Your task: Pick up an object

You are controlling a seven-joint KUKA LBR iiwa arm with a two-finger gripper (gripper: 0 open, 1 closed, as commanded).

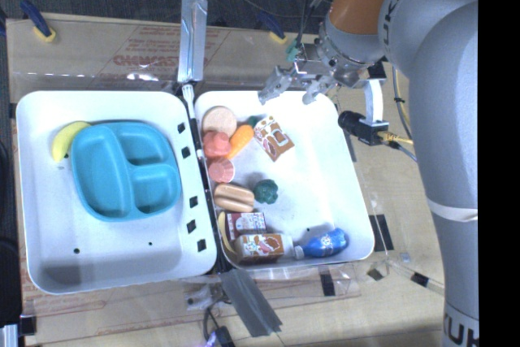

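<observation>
Right bin [345, 199]: toy food crowded along its left wall and near edge. Carrot [240, 140], small snack carton [274, 138], hot dog [234, 196], green lump [266, 191], blue bottle [323, 242]. Nothing lifted. Claw [292, 91] hangs over bin's far rim, fingers spread wide, empty. Step: approach, target unpicked. Likely next: descend toward the carton or carrot, nearest below. Left bin [41, 256] holds blue tray [126, 169], banana [67, 137].

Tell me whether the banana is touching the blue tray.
Touching. In the camera view, the banana lies against the blue tray at its upper-left corner, no white bin floor showing between them.
</observation>
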